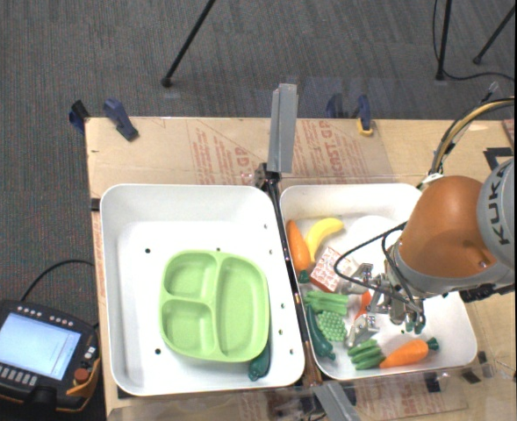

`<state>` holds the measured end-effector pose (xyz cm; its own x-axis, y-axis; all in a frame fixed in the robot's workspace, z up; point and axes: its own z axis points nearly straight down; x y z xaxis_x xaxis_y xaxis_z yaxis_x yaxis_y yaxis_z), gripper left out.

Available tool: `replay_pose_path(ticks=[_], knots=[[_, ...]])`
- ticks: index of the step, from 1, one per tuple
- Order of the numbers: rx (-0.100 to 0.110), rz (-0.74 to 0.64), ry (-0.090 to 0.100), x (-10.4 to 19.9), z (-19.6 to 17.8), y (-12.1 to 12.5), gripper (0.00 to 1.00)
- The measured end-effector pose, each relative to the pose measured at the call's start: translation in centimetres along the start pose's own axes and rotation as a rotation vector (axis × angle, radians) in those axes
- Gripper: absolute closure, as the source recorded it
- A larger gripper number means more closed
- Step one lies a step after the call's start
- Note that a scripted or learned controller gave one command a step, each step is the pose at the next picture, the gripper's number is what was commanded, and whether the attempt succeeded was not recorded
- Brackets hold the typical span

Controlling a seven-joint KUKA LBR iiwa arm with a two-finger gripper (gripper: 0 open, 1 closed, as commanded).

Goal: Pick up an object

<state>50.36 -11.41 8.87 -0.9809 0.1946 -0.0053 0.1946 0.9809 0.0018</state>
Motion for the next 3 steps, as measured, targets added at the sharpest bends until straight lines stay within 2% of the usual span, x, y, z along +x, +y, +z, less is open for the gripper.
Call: replay_pose_path(ticks=[1,2,3], knots=[[0.0,0.011,0.008,2.5,0.2,2.5,0.0],[0.0,-0.043,-0.009,-1.0,-0.3,-10.0,0.0],[-0.002,-0.12,-0.022,2.1,-0.4,0.8,0.0]])
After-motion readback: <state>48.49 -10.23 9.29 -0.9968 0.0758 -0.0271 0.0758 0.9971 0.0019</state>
